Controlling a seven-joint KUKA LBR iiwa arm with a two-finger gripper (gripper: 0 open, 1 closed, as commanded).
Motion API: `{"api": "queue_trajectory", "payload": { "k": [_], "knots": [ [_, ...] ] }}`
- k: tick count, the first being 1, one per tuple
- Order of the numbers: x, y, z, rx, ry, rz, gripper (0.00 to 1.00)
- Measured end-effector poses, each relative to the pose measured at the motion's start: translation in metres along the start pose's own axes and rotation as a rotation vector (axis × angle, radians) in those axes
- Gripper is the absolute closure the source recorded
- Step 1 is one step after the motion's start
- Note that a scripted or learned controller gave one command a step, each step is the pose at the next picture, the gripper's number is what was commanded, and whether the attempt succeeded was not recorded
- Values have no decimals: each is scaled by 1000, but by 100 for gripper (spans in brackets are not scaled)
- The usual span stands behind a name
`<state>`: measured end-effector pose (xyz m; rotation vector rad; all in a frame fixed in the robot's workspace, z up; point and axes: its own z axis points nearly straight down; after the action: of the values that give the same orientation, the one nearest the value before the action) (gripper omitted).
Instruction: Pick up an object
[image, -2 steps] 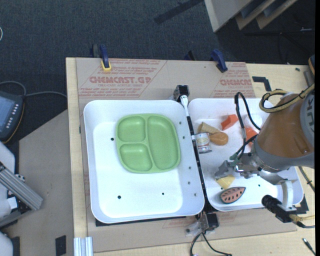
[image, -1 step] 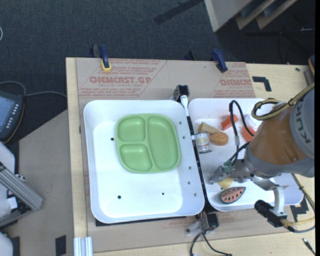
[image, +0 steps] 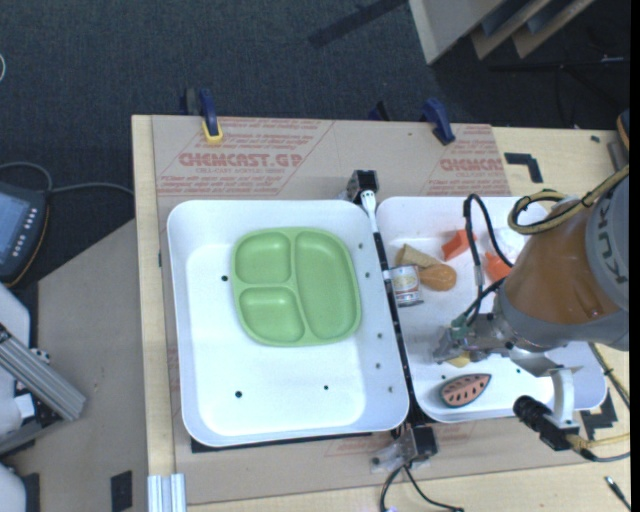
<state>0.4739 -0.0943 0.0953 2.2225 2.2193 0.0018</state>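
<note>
The reddish oval piece (image: 465, 389) lies at six o'clock in the right bin (image: 425, 215) — just below the gripper (image: 452, 345), whose finger state cannot be told. The divided green plate (image: 297, 286) fills the left bin (image: 200, 330).

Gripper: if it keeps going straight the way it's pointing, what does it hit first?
The gripper points toward the view's left, low in the right bin. Ahead lies bare bin floor, then the wall shared with the left bin. The oval reddish object sits just off that line. Depth is unclear.
</note>
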Motion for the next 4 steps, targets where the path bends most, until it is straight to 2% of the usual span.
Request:
{"api": "queue_trajectory", "payload": {
  "k": [3,4],
  "knots": [
    [3,9,-132,-6,-2,-3,100],
    [56,17,-141,-2,0,-8,100]
  ]
}}
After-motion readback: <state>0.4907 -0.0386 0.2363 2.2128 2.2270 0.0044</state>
